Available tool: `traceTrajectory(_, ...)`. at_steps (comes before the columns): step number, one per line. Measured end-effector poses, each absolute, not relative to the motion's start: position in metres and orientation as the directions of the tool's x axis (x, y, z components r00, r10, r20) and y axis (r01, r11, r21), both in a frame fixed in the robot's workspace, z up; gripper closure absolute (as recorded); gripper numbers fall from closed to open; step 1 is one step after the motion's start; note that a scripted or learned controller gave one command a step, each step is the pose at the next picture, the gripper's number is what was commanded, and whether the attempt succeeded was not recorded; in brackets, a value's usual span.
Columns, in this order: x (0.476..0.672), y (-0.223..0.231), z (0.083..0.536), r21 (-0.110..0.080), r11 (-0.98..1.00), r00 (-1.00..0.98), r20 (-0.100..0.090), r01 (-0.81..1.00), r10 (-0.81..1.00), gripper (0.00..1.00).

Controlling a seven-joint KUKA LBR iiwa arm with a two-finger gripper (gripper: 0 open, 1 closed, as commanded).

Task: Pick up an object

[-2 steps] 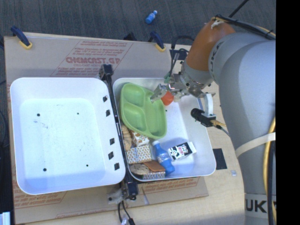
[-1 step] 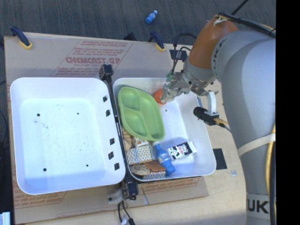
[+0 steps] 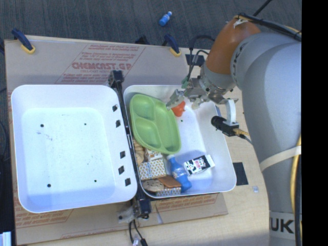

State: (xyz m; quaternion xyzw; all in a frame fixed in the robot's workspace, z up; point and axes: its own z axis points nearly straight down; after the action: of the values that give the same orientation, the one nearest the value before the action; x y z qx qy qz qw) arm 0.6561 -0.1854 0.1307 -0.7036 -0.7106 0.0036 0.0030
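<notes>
One orange object (image 3: 178,109) sits just beneath the end effector (image 3: 177,102); its grip state is unclear.

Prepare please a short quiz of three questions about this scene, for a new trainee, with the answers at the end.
1. True or false: the green divided tray lies in the right bin.
2. Which thing lies nearest the end effector?
A. the small orange object
B. the blue bottle
C. the black-and-white carton
3. Fill in the missing word: the blue cap lies on the dark floor, ______ the cardboard sheet under the bins.

Key
1. True.
2. A. It sits just below the end effector, beside the tray's upper right corner.
3. Beyond; it is off the bench, at the top of the view.
</notes>
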Motion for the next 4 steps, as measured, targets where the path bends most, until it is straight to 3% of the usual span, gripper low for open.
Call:
traceTrajectory(1,0.650,-0.173,0.094,0.000,0.006,-0.006,-0.002,1.000,1.000,0.00)
traceTrajectory(2,0.649,-0.173,0.105,-0.012,0.008,-0.008,0.001,1.000,1.000,1.00)
traceTrajectory(3,0.649,-0.173,0.104,-0.010,0.008,-0.008,0.001,1.000,1.000,0.00)
traceTrajectory(4,0.648,-0.174,0.114,-0.017,0.010,-0.010,0.001,1.000,1.000,1.00)
